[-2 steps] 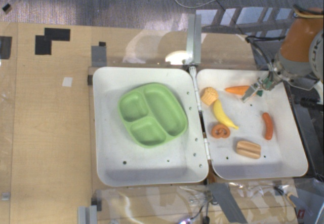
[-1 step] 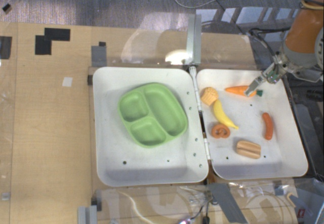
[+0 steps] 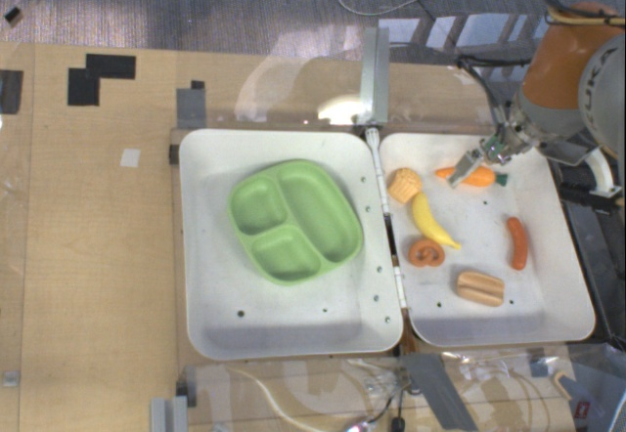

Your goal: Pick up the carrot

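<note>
My gripper [image 3: 471,167] is down in the upper part of the right bin [image 3: 548,323], reaching in from the upper right of the frame, with the orange band of my arm [image 3: 567,59] showing above it near the top right corner. The carrot [image 3: 476,177] lies right under my fingertips, orange with a small green end pointing toward the right of the frame, close to the bin's upper wall. My fingers sit over the carrot's left half and appear to straddle it, but the view is too small and blurred there, so I cannot tell whether they are spread or pressed against it, nor whether the carrot is off the bin floor.

Left of the carrot, near the divider between the bins, is a short piece of corn [image 3: 404,185]. Just below it a banana [image 3: 430,222] runs diagonally down toward the right, and a round slice of tomato (red-orange with a dark centre) [image 3: 425,252] lies just beside the banana's lower end. A red sausage [image 3: 517,242] lies upright in the frame toward the right side of the bin, well apart from the carrot. A bread roll [image 3: 479,287] rests in the lower middle of the bin.

The left bin [image 3: 210,323] holds a green divided plate [image 3: 293,220] with three compartments, set slightly askew in the middle.
</note>
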{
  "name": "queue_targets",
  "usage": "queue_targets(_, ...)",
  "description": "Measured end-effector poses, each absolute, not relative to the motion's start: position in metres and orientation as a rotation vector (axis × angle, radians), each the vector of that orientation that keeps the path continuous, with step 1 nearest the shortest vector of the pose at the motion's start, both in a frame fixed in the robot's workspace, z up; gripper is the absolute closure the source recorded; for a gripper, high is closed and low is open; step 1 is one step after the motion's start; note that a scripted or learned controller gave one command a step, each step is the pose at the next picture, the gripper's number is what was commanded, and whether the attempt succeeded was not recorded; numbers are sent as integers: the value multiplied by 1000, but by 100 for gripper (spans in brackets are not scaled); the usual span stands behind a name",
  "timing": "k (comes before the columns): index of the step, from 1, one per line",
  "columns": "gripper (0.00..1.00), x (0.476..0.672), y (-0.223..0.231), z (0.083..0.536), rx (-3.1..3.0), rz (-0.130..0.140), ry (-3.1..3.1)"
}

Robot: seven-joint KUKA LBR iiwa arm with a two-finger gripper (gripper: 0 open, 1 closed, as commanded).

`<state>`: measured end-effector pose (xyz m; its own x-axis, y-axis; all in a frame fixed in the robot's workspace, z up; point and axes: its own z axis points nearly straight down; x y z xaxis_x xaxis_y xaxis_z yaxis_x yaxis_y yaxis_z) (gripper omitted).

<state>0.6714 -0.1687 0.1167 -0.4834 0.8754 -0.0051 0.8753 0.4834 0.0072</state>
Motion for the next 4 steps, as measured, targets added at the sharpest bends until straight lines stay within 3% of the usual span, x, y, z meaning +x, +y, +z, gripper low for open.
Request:
queue_targets(1, 0, 671, -134, 153, 1872, 7, 2513)
queue_targets(2, 0, 671, -171, 94, 1646, 2, 2679)
queue_targets(3, 100, 674, -172, 106, 1633, 5, 2665)
queue_targets(4, 100, 671, -149, 213, 1317, 5, 2840)
